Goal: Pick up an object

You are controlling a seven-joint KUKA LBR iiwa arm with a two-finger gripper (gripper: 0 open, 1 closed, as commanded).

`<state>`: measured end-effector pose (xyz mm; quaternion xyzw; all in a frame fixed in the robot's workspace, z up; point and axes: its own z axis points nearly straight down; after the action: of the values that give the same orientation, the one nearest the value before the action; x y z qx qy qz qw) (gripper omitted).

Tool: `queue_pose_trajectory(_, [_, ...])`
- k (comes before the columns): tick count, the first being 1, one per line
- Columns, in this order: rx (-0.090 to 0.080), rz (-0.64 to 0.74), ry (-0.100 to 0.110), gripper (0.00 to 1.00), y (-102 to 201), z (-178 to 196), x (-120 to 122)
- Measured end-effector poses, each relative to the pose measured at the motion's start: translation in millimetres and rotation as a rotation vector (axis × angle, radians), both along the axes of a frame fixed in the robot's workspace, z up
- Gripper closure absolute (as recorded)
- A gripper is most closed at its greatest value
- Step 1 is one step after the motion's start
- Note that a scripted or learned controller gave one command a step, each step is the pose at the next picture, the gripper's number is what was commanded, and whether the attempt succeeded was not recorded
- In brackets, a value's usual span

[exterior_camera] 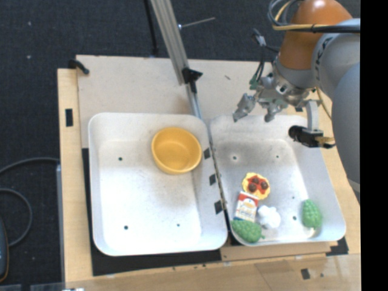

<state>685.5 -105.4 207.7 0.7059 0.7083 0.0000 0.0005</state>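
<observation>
Yellow bowl (pixel 176 150) sits alone in the left bin (pixel 121 223), near its far right corner, upright, mouth up. Right bin (pixel 285 156) holds the small items, all bunched at its near edge: a round yellow piece with red spots (pixel 256 185), a small carton (pixel 246 208) just below it, a white lump (pixel 268 216) touching the carton's right side, a green piece (pixel 247 230) at the near-left corner, and a second green piece (pixel 311 213) apart at the right wall.

Gripper (pixel 257 109) hangs above the far edge of the right bin, fingers spread, nothing between them. No object chosen yet; any will do.

Handling, judged by look:
- Bowl: likely light, stiff plastic, smooth. Take it by the rim, one finger inside and one outside; a grasp across the whole width looks too wide.
- Carton: light, flat-sided, best for a parallel pinch across its narrow width, but crowded by its neighbours.
- Lone green piece: probably bumpy toy plastic, though the view is too coarse to be sure. Clear room on its left; the wall is close on its right.

Risk: a pinch in the cluster may push items apart.
</observation>
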Motion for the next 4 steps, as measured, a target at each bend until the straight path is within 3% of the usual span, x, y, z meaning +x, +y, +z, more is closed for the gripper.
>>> queue_pose_trajectory(1, [-0.001, 0.0, 0.0, 0.0, -1, 0, 0])
queue_pose_trajectory(3, [-0.003, 0.001, 0.005, 0.0, -1, -105, -1])
queue_pose_trajectory(4, [-0.004, -0.001, 0.002, 0.0, -3, -106, -1])
